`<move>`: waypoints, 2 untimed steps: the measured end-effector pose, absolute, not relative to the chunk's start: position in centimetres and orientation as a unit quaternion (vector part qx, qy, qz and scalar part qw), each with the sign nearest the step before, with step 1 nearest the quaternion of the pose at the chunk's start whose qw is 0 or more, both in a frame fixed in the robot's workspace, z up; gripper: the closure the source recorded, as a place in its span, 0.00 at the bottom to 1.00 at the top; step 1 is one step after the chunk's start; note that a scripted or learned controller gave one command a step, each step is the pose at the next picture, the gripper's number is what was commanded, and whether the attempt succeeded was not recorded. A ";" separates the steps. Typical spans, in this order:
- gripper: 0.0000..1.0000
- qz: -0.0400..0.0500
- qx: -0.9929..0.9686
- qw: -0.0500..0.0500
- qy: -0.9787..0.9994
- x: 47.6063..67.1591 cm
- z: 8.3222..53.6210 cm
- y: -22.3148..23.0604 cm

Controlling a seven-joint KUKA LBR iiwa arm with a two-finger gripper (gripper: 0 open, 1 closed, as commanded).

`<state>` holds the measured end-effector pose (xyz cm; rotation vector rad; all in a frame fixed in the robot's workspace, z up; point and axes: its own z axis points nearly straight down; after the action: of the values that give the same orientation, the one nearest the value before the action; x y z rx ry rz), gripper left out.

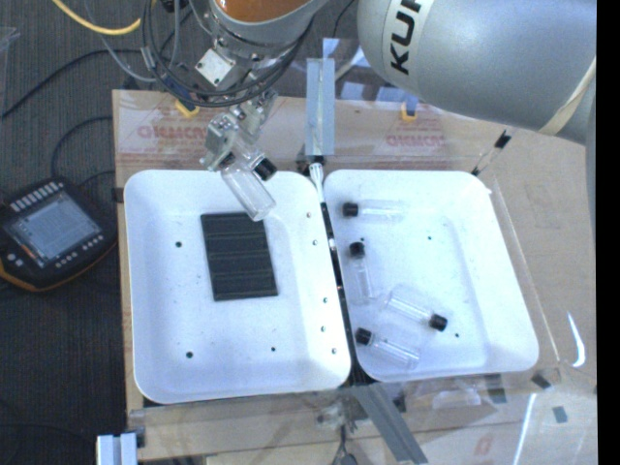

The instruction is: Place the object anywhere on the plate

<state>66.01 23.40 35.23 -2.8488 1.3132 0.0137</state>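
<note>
We are holding the small clear plastic vial with a black cap in our end effector, clamped above the dark ribbed flat plate. It looks light, slippery; gripping its middle is safest.

On my feed I see four clear vials with black caps lying in the right bin, a teach pendant on the floor, a yellow cable.

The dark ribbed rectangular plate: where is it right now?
The dark ribbed rectangular plate lies flat in the left white bin, right of centre, just below the clear vial.
</note>
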 end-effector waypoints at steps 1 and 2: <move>1.00 0.006 -0.970 0.002 0.243 64.4 35.7 23.4; 1.00 0.005 -0.992 0.002 0.123 61.6 38.2 23.4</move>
<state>61.63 23.40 38.21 -3.1130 0.3869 0.0172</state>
